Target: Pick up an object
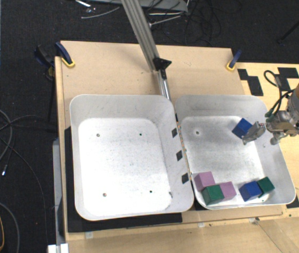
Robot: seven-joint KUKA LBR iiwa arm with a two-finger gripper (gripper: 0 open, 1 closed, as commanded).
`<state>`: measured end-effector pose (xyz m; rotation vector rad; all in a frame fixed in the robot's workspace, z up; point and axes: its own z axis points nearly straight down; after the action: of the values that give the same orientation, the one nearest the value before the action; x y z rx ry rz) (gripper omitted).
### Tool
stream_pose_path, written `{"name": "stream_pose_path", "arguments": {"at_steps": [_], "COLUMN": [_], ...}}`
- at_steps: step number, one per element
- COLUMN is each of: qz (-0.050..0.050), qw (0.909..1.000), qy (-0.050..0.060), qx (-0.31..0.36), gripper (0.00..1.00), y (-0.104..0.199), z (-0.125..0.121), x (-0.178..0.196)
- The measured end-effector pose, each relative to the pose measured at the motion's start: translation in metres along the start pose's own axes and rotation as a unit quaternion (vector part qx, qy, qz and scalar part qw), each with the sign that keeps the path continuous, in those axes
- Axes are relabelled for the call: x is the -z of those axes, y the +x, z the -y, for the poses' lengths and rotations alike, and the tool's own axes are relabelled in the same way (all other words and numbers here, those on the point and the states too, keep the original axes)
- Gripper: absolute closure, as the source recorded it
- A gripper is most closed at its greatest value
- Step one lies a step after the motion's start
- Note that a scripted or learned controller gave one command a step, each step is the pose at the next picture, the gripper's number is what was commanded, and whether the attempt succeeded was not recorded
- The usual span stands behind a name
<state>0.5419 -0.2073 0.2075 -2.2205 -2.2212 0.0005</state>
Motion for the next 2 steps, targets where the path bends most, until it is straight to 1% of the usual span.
{"name": "stream_pose_path", "arguments": {"at_steps": [1, 2], "qz": [0.001, 0.002], "qw": [1.0, 1.0], "qy": [-0.001, -0.002], "qx": [0.002, 0.002], "gripper": [0.0, 1.0], "y": [-0.016, -0.017], "z": [-0.084, -0.084], "x": [-0.1, -0.085]}}
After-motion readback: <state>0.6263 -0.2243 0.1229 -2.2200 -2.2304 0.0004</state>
